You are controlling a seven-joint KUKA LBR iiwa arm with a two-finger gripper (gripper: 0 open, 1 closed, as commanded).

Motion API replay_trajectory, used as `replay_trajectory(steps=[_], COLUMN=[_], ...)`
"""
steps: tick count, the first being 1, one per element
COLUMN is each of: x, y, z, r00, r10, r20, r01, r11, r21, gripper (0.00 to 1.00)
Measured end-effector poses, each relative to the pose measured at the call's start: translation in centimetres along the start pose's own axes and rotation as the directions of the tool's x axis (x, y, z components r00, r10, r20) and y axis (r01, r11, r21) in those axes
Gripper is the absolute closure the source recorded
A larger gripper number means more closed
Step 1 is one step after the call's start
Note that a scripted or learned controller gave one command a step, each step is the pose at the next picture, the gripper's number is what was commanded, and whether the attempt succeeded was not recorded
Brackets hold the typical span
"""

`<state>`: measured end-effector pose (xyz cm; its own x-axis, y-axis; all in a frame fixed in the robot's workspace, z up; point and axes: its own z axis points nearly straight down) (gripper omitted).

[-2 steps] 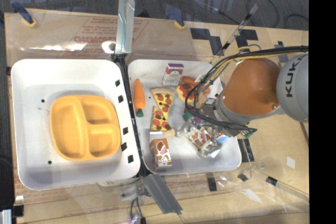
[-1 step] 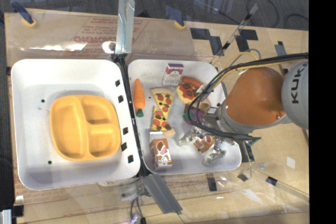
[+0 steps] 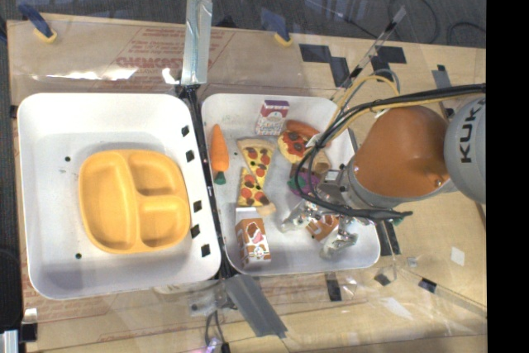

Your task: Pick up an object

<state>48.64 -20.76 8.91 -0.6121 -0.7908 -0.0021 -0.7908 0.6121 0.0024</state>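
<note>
Tool [image 3: 318, 229] low in the right bin [image 3: 361, 262], grip state unclear, pizza slices [image 3: 254, 174] just left, carrot [image 3: 218, 151] beyond

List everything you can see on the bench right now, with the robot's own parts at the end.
bins: 2, white, side by side on the bench
tray: 1, yellow, divided, in the left bin
carrot: 1, orange with green end, left edge of the right bin
pizza slices: 2, yellow with red spots, middle of the right bin
small carton: 1, brown and white, near corner of the right bin
packet: 1, white and purple, far side of the right bin
round toy food: 1, red and orange, beside the packet
arm: 1, grey with orange band, over the right bin
gripper: 1, metallic, low in the right bin
</note>
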Motion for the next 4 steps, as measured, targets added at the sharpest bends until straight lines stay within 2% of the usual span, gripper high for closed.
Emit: replay_trajectory(steps=[1,2,3,4], x=[0.4,0.0,0.0,-1.4], y=[0.4,0.4,0.4,-1.7], z=[0.0,-0.7,-0.7,0.1], r00=[0.999,0.999,0.999,0.958], r10=[-0.045,-0.051,-0.051,-0.285], r20=[-0.002,0.001,0.0,0.0], r01=[0.045,0.051,0.051,0.285], r11=[0.999,0.999,0.999,0.958], r21=[-0.001,-0.004,-0.005,-0.004], gripper=[0.0,1.0,0.0,0.0])
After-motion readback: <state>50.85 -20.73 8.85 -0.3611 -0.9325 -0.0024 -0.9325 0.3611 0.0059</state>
